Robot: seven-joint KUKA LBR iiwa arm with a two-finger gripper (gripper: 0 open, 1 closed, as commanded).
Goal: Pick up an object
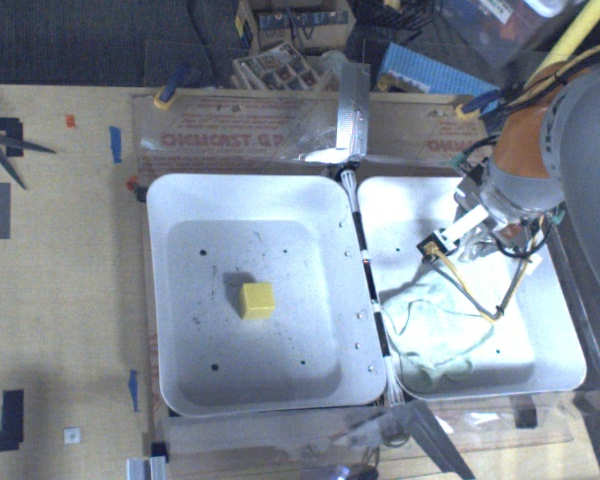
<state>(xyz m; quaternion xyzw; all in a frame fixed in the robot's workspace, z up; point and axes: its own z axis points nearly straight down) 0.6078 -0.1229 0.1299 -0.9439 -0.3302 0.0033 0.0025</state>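
A small yellow cube (258,300) lies near the middle of the left bin (180,208), a little toward the front. My gripper (502,232) hangs over the back right part of the right bin (550,353), below the orange band of the arm. It is far to the right of the cube, across the divider between the bins. The wrist hides its fingers. A pale greenish, limp thing (438,366) lies near the front edge of the right bin, below and to the left of the gripper.
A raised rim (365,268) separates the two bins. Behind them lies a clear plastic sheet with red lettering (240,138). Boxes and cables crowd the floor beyond the bench. The bench left of the bins is bare wood with blue tape marks.
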